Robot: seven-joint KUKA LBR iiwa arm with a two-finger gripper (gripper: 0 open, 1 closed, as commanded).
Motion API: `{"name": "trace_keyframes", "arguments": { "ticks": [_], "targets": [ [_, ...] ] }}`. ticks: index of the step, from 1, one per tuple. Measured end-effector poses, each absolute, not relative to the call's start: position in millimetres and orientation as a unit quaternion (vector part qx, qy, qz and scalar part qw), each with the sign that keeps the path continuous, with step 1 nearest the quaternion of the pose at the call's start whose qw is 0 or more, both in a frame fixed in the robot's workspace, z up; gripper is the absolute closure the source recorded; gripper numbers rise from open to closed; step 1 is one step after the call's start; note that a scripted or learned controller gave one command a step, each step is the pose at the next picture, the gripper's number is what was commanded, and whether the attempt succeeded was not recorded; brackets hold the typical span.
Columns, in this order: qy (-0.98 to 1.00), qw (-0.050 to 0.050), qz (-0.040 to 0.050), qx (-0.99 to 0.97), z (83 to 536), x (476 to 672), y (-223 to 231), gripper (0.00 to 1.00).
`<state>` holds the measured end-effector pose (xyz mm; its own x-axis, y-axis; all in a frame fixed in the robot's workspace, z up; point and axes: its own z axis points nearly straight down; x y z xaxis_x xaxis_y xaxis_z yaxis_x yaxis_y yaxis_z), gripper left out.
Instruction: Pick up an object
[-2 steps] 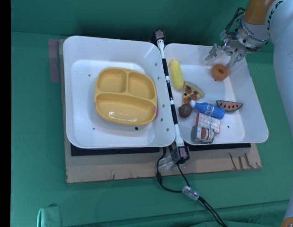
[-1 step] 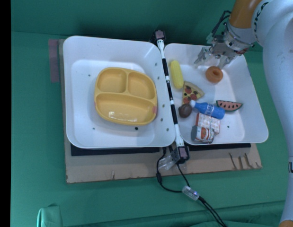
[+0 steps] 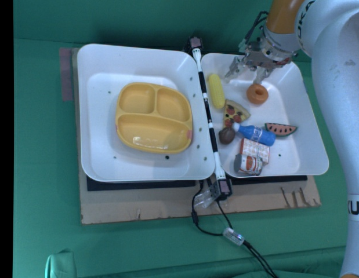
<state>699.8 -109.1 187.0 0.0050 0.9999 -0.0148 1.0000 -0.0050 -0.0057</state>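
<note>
The pincer (image 3: 247, 70), fingers spread and gripping nothing, is being held just above the toy doughnut (image 3: 257, 93), which is lying slightly toward the bin's near side.

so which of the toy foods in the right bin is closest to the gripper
The orange donut, lying just below the open gripper; the corn, pizza slice and watermelon lie farther off.

Your bench: green top, cardboard, two bins.

You have a green-covered bench (image 3: 46, 155) bearing a brown cardboard sheet (image 3: 138, 204). On that sheet sit a left white bin (image 3: 98, 62) and a right white bin (image 3: 301, 149), side by side, and a black cable (image 3: 214, 227) trails across the cloth at the front.
</note>
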Motion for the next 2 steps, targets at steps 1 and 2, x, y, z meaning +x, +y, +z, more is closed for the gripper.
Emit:
{"name": "trace_keyframes", "arguments": {
  "ticks": [1, 2],
  "targets": [
    [0.705, 0.003, -0.0071, 0.709, 187.0, 699.7, -105.7, 0.0],
    [0.705, 0.002, -0.0065, 0.709, 186.9, 699.8, -105.6, 0.0]
  ]
}}
